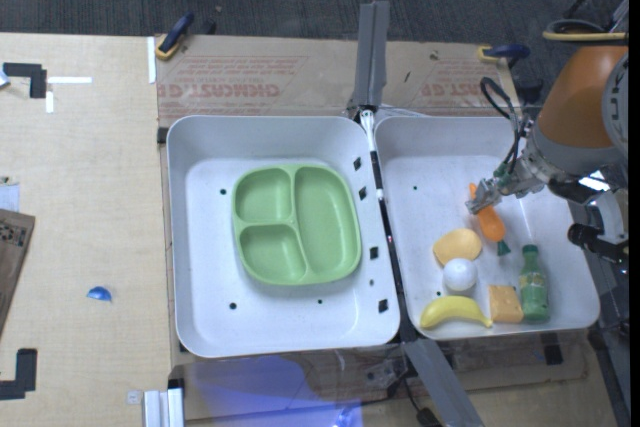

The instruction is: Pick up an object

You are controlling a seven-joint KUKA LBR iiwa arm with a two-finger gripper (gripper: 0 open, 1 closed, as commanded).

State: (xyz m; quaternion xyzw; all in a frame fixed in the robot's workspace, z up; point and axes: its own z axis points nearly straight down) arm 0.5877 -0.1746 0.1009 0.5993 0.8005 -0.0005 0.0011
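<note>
My gripper (486, 199) hangs low in the right bin (420, 165), right over the upper end of an orange carrot-shaped toy (492, 224). The toy lies slanted on the bin floor, its top partly hidden by the gripper. Just below and left of it sit a yellow lemon-like piece (456, 245) and a small white ball (459, 274). A yellow banana (453, 314), an orange-tan block (505, 303) and a green bottle (533, 283) lie along the bin's near side.
The left bin (200, 245) holds a green three-compartment plate (297, 223). A grey divider post (372, 55) rises between the bins at the back. The arm's orange band (582, 95) stands over the right bin's far right corner.
</note>
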